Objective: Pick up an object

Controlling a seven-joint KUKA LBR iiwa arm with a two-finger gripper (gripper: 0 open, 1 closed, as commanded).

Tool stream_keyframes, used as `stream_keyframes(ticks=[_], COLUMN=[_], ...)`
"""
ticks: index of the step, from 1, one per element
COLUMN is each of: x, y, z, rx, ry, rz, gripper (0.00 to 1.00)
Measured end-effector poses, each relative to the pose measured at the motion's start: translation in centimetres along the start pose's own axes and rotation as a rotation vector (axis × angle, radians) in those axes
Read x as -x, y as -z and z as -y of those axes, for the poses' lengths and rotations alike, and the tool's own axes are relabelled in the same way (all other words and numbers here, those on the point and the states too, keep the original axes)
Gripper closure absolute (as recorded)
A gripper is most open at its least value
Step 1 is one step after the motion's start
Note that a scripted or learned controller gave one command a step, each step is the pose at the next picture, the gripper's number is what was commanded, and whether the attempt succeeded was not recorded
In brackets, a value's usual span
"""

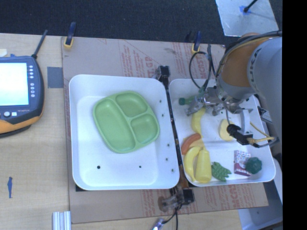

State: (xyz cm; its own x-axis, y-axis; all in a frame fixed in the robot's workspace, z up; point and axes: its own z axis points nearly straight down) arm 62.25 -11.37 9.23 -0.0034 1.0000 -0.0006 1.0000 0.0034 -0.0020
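The right bin (266, 178) holds several small toys. A yellow banana-shaped piece (196, 121) lies near its back left, just below my gripper (209, 105). A pale yellow round piece (225, 130) sits beside the gripper's black cabling. Along the bin's left side lie an orange piece (191, 140), a yellow banana (190, 158) and a yellow bottle (203, 166). A green leafy toy (220, 171), a red and white packet (241, 161) and a dark green broccoli-like toy (253, 165) rest at the front. The gripper hangs low over the back of this bin, and the wrist hides what is under it.
The left bin (86, 176) holds a green divided plate (125, 121). A small green item (183, 100) lies at the right bin's back left corner. A pendant with a screen (17, 92) rests on the bench at the far left. The arm's grey and orange body (249, 66) overhangs the right bin's back right.
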Motion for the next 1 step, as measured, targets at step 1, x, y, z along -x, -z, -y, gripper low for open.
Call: stream_keyframes(ticks=[1], x=[-1.35], y=[-0.06], z=[0.96], rx=[-0.003], ry=[0.001], rz=[0.000], gripper=[0.00])
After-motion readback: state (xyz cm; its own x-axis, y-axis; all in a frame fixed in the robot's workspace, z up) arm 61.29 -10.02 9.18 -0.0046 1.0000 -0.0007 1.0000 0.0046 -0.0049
